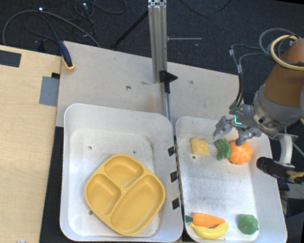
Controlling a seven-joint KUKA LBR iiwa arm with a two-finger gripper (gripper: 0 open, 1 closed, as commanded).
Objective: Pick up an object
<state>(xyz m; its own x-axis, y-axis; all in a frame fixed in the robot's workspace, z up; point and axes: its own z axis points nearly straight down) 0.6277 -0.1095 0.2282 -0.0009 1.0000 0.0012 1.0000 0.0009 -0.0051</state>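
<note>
Green toy broccoli (223, 149) sits touching the orange (241, 154) under the spread claw (231, 133), so closing may nudge both aside.

Dark floor (72, 8) w/ cables (90, 2)

Readable text: none on either white bin (81, 135), the yellow divided plate (124, 194), the toy foods or the arm.
Labels, brands, numbers: none legible.

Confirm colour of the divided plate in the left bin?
Yellow. The divided plate shows plainly in the camera view.
</note>
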